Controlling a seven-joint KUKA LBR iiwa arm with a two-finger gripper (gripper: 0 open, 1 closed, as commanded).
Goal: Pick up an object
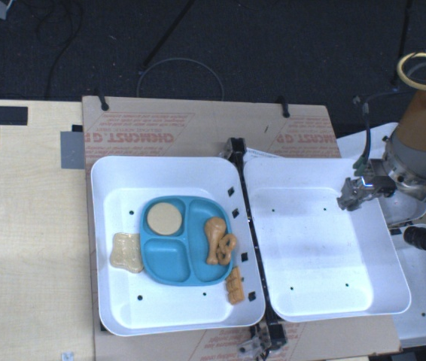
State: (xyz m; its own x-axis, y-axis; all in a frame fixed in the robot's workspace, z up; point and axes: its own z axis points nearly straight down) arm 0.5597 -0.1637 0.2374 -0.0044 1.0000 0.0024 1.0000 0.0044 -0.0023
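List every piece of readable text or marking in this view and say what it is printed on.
"CHEMCAST GP", red print seen upside down, twice on the brown board behind the bins, once left and once right.
Red print on the board's front edge below the left bin: cut off, unreadable.
No other text is legible.

1. Arm (415, 138) — enters the camera view from the right edge, at upper-right, with part of its body cut off by the frame.
2. Orange band (418, 110) — visible on the upper section of the arm, above the wrist.
3. Wrist (403, 170) — grey, rounded housing directly below the orange band, angled toward the left.
4. Claw (352, 195) — a small dark-and-metallic assembly projecting leftward from the wrist; it is the leftmost point of the arm.
5. Claw detail — too small and blurred to resolve.
6. Cabling — thin dark lines run along the wrist toward the claw.
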